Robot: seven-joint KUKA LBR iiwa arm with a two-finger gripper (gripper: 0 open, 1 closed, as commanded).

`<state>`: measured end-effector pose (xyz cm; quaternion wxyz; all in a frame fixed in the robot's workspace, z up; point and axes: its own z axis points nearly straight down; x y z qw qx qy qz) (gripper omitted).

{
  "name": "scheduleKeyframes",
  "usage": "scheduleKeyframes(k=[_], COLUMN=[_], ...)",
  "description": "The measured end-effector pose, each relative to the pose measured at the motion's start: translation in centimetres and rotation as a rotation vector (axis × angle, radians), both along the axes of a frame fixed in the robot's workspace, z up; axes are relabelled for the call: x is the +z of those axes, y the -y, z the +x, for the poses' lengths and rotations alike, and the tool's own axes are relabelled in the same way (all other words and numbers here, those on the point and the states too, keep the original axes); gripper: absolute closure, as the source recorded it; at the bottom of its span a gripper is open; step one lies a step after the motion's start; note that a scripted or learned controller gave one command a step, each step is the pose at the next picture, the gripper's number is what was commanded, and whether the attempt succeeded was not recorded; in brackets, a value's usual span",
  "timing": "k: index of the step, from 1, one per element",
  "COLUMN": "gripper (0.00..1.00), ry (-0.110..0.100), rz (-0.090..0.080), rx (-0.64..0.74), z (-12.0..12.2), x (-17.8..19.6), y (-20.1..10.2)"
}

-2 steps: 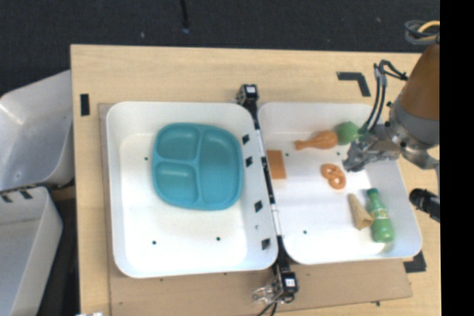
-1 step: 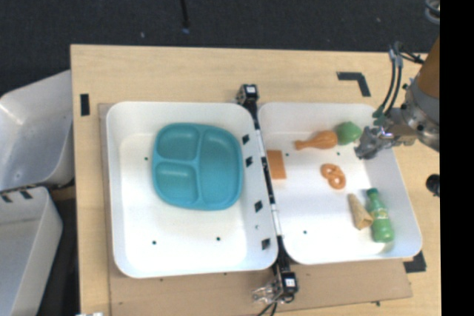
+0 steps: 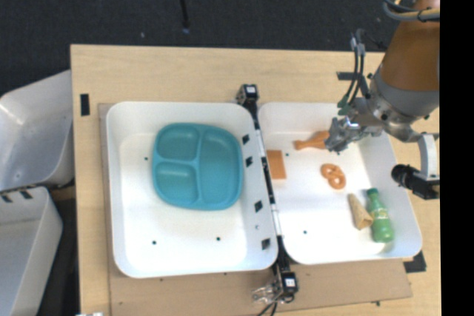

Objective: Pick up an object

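In the right bin [image 3: 318,242] lie several small items: an orange carrot-like piece [image 3: 309,143], an orange-brown block [image 3: 276,164], a pretzel [image 3: 333,175], a beige cone-shaped piece [image 3: 360,211] and a green bottle [image 3: 381,218]. My gripper [image 3: 339,140] is low over the bin's back part, right at the carrot piece's right end. The gripper's dark body hides where the two meet. The arm's orange band sits above it at the right.
The left bin [image 3: 133,233] holds a teal divided plate [image 3: 198,165]. A raised divider with black clips [image 3: 259,159] runs between the bins. The beige piece and the green bottle lie side by side near the right bin's front right corner.
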<state>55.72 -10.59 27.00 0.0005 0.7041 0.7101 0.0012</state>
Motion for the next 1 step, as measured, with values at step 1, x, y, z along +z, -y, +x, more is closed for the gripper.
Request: scheduleKeyframes(k=[1], gripper=[1.0], ry=[-0.003], rz=[-0.001], rx=[-0.003], z=[1.34], x=[-1.15], y=[-5.79])
